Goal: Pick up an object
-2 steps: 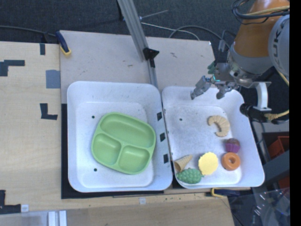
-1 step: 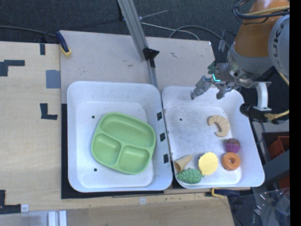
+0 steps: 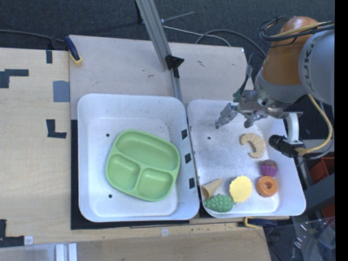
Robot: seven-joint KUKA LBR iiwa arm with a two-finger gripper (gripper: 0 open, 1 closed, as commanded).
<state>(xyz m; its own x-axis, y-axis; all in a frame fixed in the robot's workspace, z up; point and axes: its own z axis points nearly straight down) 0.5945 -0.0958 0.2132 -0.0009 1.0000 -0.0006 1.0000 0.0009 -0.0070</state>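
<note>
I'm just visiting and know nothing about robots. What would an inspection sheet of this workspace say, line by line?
Surface: wooden bench bearing two white bins side by side, left bin and right bin.
Job's things: in the right bin, a croissant, purple piece, orange ring, yellow disc, cone and green bunch.
Clutter: green divided tray in the left bin.
Gripper: gripper open, holding nothing, over the right bin's far end.
Cables: black cables behind the bench; yellow cable by the arm.
Surroundings: metal pole slanting over the bench, dark tape marks, dark floor.
</note>
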